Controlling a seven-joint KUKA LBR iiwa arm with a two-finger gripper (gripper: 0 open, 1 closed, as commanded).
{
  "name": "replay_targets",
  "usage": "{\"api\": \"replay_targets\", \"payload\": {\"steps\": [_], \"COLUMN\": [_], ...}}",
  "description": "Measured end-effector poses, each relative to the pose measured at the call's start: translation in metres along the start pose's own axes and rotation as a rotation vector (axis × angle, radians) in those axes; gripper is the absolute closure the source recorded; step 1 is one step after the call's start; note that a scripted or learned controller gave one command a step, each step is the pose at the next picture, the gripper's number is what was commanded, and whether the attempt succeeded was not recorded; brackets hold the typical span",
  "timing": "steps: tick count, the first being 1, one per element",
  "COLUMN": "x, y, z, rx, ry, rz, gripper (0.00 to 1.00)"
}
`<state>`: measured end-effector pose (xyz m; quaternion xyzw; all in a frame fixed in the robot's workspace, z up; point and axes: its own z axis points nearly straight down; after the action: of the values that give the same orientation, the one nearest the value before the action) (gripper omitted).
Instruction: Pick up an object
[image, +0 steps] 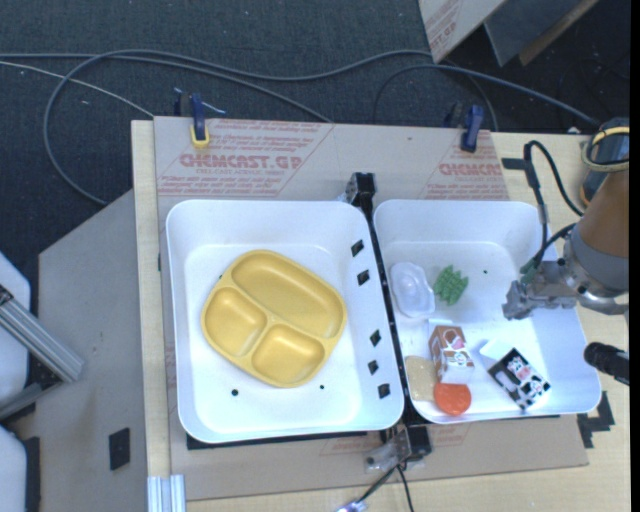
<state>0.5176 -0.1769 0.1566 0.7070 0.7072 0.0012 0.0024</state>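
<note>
Holds a yellow divided plate (274, 317) in left bin (190, 300); end effector (527, 297) over right bin (500, 215) (near green item (451, 285)).

The brown board (250, 150) under the bins reads "CHEMCAST GP" in red.

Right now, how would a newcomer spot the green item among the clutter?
Look in the right bin, the one nearest the arm. In its upper middle, just right of a clear plastic piece, lies the small green item. It is the one green thing there; its neighbours are clear, orange or boxy.

Yellow 3-compartment plate (274, 317) in the left bin (190, 300) — 2 clamps (199, 117) behind.
</note>
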Motion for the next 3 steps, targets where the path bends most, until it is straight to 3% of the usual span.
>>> {"api": "replay_targets", "payload": {"steps": [1,2,3], "x": [0.004,0.004,0.055], "y": [0.01,0.011,0.018], "z": [-0.06,-0.09,-0.09], "rx": [-0.002,0.0,0.005], "ry": [0.0,0.0,0.004], "rz": [-0.002,-0.002,-0.006], "gripper": [1.0,1.0,1.0]}}
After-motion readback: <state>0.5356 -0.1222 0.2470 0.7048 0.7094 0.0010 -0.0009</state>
